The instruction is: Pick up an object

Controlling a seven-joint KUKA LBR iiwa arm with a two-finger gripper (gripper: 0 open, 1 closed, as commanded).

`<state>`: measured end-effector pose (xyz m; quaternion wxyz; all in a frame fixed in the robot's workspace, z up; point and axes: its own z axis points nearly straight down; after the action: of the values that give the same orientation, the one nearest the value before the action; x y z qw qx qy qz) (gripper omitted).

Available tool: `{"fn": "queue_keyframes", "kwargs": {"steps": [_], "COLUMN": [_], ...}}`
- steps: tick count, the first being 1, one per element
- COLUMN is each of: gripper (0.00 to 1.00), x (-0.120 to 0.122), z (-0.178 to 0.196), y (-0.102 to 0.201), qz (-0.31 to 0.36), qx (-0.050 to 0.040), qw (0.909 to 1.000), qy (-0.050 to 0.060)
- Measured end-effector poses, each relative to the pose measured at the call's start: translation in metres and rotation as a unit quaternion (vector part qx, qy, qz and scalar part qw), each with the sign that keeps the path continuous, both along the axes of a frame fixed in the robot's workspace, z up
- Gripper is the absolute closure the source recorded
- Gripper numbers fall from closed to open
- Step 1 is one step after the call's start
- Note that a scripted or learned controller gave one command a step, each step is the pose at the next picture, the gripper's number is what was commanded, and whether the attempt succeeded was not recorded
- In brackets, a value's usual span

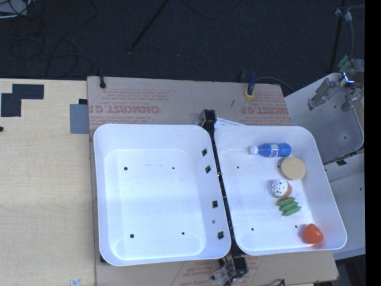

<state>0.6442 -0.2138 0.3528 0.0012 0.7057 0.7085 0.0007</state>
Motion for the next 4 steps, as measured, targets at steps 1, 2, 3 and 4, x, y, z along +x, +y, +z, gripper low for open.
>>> {"fn": "queue_keyframes", "kwargs": {"steps": [1, 2, 3, 4], "gripper": [0.0, 0.0, 0.0, 0.0], "x": [0.0, 0.0, 0.0, -0.001], "z": [0.043, 0.088, 0.119, -0.015], "y": [0.0, 0.001, 0.002, 0.002], "qz": [0.001, 0.002, 0.004, -0.002], "qx": [-0.0002, -0.0002, 0.0001, 0.0023], "qw": [1.0, 1.0, 1.0, 1.0], "qy": [0.0, 0.0, 0.001, 0.008]}}
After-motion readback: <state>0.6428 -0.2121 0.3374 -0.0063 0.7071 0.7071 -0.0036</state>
